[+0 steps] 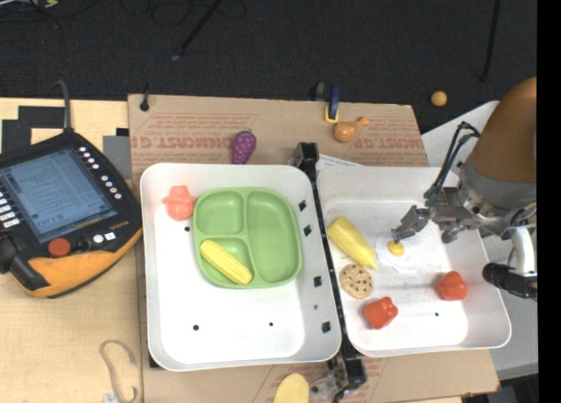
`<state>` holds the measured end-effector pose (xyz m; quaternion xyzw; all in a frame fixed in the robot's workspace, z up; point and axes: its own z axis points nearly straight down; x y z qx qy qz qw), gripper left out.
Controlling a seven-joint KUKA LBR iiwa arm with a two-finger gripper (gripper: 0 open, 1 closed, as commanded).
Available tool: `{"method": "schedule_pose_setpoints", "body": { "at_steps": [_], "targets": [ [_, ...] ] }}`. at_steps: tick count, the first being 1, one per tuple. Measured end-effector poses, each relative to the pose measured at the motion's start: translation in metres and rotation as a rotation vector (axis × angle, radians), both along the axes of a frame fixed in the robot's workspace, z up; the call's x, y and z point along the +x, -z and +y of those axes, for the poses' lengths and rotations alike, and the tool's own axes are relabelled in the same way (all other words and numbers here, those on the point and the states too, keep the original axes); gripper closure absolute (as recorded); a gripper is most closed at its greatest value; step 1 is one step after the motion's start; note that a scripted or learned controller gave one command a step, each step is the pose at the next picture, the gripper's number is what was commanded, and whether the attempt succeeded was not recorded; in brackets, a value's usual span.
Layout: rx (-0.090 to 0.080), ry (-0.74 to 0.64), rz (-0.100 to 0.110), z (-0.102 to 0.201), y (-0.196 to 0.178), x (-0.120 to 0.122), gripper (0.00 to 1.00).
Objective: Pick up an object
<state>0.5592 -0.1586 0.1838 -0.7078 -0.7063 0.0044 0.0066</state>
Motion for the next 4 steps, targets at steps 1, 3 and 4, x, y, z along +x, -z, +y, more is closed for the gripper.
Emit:
{"method": "schedule_pose_setpoints", "body": {
  "at_steps": [1, 3, 4],
  "targets": [
    [-0.003, -0.002, -0.014, 0.0, -0.008, 0.003, 0.0],
    [-0.005, -0.003, -0.015, 0.012, 0.098, -0.001, 0.0],
    [-0.007, 0.002, -0.02, 0.009, 0.083, 0.001, 1.0]
  ]
}}
